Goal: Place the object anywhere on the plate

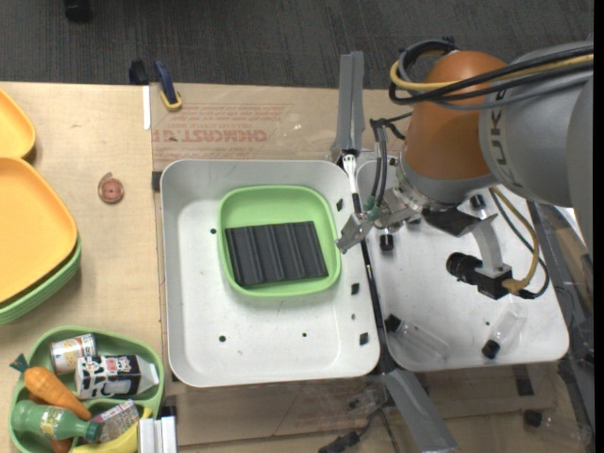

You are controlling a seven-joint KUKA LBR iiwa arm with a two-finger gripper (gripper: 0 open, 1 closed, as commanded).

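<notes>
Dark ribbed slab (276, 253) lies flat on green plate (326, 217), placement looks done; pincer (357, 229) at plate's right rim, grip state unclear.

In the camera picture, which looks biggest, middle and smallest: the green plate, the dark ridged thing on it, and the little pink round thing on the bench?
Largest to smallest, as they look in the camera view:
1. green plate
2. dark ridged object lying on it
3. pink round thing on the bench, far smaller
</notes>
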